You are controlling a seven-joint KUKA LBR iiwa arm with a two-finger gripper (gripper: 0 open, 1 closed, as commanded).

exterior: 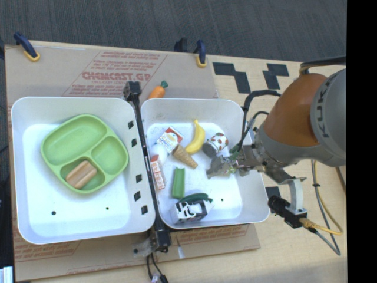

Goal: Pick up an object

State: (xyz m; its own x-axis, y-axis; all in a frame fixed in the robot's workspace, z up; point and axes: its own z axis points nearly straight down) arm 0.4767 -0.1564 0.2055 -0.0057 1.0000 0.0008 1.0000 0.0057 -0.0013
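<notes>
Reaching into the right bin (250, 208) from its right side, the gripper (219, 168) hovers just right of the banana (197, 137); whether it grips anything, I cannot tell. That banana looks light, smooth, curved: best pinched across its middle.

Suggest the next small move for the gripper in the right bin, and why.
Probably a short drop onto one item, then close. The two-finger gripper sits low in the right white bin, beside the red-and-white ball and right of the yellow banana, with nothing visibly between its fingers. The finger state is unclear, so confirm it first.
</notes>
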